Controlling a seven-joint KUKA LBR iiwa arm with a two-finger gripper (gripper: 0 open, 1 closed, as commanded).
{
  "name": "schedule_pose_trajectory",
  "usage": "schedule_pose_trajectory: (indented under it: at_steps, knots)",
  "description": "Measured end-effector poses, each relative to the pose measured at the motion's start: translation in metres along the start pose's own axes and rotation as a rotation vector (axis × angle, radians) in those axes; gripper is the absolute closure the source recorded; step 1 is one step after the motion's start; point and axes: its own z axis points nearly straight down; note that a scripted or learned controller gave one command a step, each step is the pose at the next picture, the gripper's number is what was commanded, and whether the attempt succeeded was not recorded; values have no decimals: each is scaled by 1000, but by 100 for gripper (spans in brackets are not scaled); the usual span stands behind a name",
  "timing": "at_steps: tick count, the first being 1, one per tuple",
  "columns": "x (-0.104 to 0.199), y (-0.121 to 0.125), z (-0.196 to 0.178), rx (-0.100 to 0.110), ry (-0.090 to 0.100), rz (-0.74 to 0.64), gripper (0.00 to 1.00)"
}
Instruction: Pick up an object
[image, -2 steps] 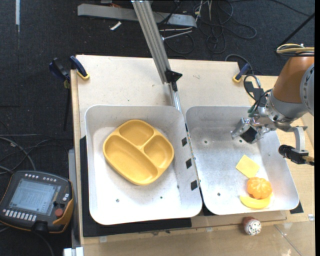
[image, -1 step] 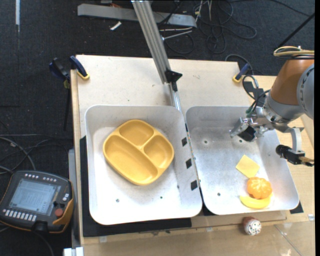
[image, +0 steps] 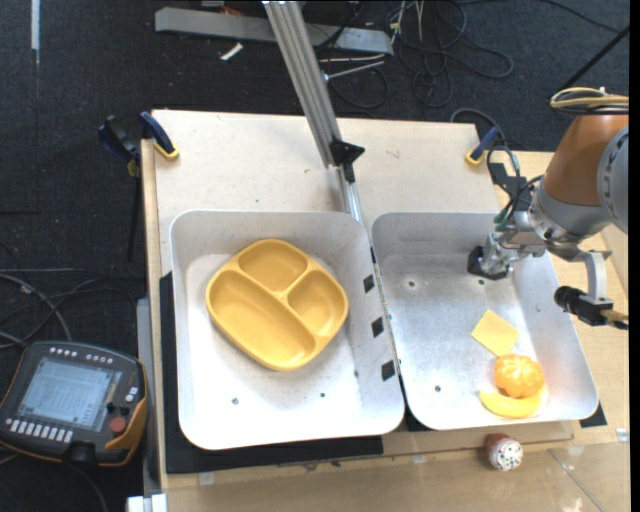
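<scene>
Far left on the dark floor: a teach pendant (image: 72, 402) with a lit screen, cables trailing around it. Next, the bench (image: 250, 160), pale board with blue-and-yellow clamps at the back corners, one at the left (image: 150, 135) and one at the right (image: 487, 145). On the bench, the left bin (image: 200, 400), shallow and white, holding a yellow divided plate (image: 277, 302) with three compartments, lying flat near the bin's middle, turned at a slant. Between the bins, a metal pole (image: 312, 85) rising from the back rim and leaning away toward the upper left. Then the right bin (image: 430, 340), touching the left one along the centre seam. Near its front right corner, three things grouped close: a pale yellow block (image: 494, 331) lying flat, just in front of it an orange (image: 518, 376), and under the orange's front edge a banana (image: 505, 405), touching it. In the back right part of the same bin, the gripper (image: 488, 262), low over the bin floor and well apart from the fruit; nothing seen between its tips, and impossible to tell whether open or closed. Behind it, the grey arm with its orange band (image: 580, 160), reaching in from the right. In front of the right bin, on the bench edge, a small white speckled ball (image: 505, 453).
</scene>
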Motion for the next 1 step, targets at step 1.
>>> schedule_pose_trajectory:
  at_steps: [1]
  knots:
    - [-2, 3, -65, 13, 7, 0, 100]
